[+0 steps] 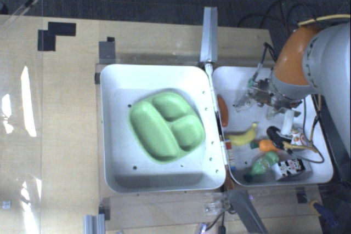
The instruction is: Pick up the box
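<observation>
The gripper (256,97) hovers over the right bin (236,76), its state impossible to tell, so this looks like the approach: the box (289,168) lies well toward the near corner from it, beyond the banana (243,137), calling for a reach there

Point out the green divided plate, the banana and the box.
green divided plate (166,126): camera view, on the ridge where its compartments meet.
banana (243,137): camera view, middle of its yellow body.
box (289,167): camera view, on its white top face.
</observation>
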`<state>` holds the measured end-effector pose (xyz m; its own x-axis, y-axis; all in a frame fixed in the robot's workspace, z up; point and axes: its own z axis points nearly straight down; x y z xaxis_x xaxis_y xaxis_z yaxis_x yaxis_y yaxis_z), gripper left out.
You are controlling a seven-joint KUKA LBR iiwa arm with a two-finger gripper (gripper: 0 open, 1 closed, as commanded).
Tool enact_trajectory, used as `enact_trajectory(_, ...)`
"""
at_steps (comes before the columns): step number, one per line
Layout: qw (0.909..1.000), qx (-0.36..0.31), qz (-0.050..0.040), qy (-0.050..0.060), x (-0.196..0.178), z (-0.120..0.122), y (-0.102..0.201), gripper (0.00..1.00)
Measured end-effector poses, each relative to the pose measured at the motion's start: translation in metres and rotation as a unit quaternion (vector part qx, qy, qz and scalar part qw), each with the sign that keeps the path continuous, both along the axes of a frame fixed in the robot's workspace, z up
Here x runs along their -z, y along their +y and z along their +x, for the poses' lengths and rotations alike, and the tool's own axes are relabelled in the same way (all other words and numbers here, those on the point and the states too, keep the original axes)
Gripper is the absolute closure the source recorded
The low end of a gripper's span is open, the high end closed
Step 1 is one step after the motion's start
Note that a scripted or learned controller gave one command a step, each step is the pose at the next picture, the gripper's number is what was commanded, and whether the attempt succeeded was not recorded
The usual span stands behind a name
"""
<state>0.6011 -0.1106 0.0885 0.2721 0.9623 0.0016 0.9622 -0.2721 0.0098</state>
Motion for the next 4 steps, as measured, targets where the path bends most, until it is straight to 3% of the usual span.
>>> enact_trajectory(1,1.0,-0.001,0.0,0.0,0.0,-0.002,-0.029,0.0)
enact_trajectory(2,0.9999,0.011,-0.0002,0.002,0.002,0.052,-0.053,0.0)
enact_trajectory(3,0.9993,0.038,0.0014,0.001,0.0,0.014,0.009,0.0)
enact_trajectory(4,0.9984,0.056,0.0011,0.002,-0.098,-0.012,0.055,0.0)
